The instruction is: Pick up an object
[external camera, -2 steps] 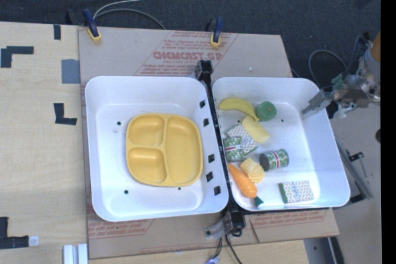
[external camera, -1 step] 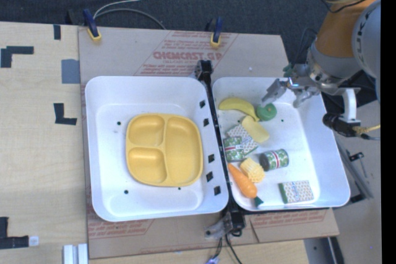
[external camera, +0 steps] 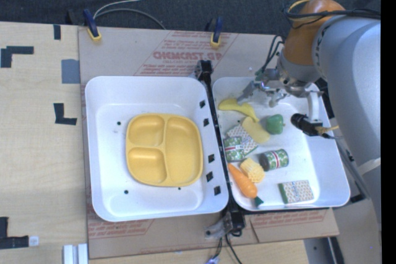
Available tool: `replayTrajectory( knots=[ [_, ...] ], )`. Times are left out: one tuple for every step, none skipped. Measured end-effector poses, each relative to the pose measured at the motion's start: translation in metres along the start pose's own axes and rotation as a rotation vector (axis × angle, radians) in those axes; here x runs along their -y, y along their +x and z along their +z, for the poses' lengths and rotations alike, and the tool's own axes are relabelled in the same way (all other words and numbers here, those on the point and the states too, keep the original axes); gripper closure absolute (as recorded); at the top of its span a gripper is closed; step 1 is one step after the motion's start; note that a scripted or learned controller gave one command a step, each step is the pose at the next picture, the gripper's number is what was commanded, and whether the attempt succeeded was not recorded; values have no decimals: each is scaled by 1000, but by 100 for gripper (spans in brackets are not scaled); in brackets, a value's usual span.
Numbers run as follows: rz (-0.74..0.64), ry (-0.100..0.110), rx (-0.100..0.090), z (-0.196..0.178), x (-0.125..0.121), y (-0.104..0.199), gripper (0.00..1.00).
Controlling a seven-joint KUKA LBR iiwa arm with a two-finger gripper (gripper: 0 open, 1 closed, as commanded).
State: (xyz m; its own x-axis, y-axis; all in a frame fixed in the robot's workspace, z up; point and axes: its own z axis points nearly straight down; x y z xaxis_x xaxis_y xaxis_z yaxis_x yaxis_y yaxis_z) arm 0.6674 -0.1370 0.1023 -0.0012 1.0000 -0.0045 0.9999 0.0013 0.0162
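The banana (external camera: 238,108) lies at the far end of the right bin (external camera: 322,195), its long axis running left to right with a slight downward curve — not lifted, so the pick is not yet done. The hand (external camera: 267,87) hovers just beside it; its opening cannot be told.

We see two white bins side by side on the bench. The left bin (external camera: 99,133) contains a yellow divided plate (external camera: 164,149). The right bin (external camera: 322,164) contains a banana (external camera: 238,107), a green pepper (external camera: 274,124), a green can (external camera: 273,159), a corn cob (external camera: 251,169), a carrot (external camera: 242,180) and a small green box (external camera: 295,191). The gripper (external camera: 267,87) hangs over the far end of the right bin, near the banana. We cannot tell its finger state.
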Motion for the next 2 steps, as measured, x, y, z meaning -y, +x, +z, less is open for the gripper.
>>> replayTrajectory(
  knots=[
    [0, 15, -3, 15, 44, 28, 0],
    [-1, 29, -2, 17, 2, 28, 0]
  ],
)
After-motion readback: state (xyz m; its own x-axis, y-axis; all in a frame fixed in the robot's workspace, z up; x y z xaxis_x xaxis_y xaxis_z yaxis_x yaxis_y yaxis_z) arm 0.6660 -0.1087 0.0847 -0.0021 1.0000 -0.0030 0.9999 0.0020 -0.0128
